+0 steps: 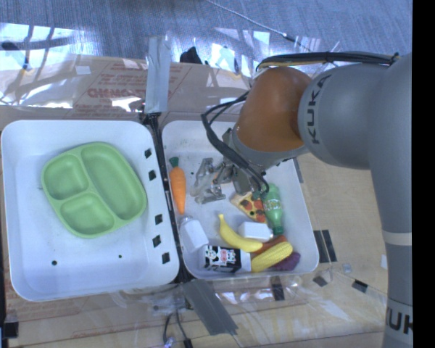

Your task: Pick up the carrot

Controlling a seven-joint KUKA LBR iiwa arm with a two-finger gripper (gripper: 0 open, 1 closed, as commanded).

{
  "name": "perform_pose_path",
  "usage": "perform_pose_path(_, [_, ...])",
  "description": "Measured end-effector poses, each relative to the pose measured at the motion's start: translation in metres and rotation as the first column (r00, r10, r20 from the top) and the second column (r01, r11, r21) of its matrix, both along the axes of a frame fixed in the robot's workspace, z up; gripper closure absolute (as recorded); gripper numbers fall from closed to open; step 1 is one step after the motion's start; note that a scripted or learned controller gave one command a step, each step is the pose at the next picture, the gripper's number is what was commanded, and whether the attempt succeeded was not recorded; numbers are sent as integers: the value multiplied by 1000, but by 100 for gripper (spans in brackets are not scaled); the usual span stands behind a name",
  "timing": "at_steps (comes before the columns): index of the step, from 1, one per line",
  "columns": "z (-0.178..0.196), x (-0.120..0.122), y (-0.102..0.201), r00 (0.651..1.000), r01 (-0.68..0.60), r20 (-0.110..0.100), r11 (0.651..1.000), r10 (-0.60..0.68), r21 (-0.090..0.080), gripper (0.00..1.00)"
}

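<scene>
Camera view looks down at a slant on the grey arm (348,114), the largest thing in sight, which comes in from the right and bends over the right bin (304,216), its orange band (272,111) hanging above that bin's far half. Next in size is the left bin (22,216), a shallow white tray that carries a light green divided plate (94,187) with three compartments, lying nearer the bin's far left corner than its near edge. The right bin sits just beside it, the two sharing a dark seam down the middle. Below the orange band the gripper (212,182) points down into the far middle of the right bin, a metal-grey cluster; whether its fingers stand apart or together cannot be told from this angle, and nothing shows between them. The carrot (177,187), orange with a small green top, lies lengthwise along the left wall of the right bin, just beside the gripper on its left and apart from it. Toward the near right of the bin a yellow banana (239,236) curves across the floor, touching a small white block (257,230). A green bottle (274,209) stands against the right side, with a pizza slice toy (250,205) just left of it. At the near edge lie a purple and yellow item (279,256), a black and white carton (223,258), and a white cup (194,232) near the left wall, below the carrot.
</scene>
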State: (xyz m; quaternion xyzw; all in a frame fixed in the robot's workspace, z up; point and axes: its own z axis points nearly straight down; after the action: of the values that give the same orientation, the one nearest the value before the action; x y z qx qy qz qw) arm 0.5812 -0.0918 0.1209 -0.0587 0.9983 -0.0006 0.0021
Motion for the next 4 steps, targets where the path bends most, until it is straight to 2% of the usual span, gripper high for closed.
perform_pose_path(1, [0, 0, 0, 1000, -1, 0, 1000, 1, 0, 0])
perform_pose_path(2, [-29, 4, -59, 995, 97, -2, 995, -97, 0, 0])
perform_pose_path(3, [-17, 6, -56, 996, 90, 5, 996, -90, 0, 100])
perform_pose_path(4, [-27, 76, -118, 995, -103, 0, 995, 103, -1, 100])
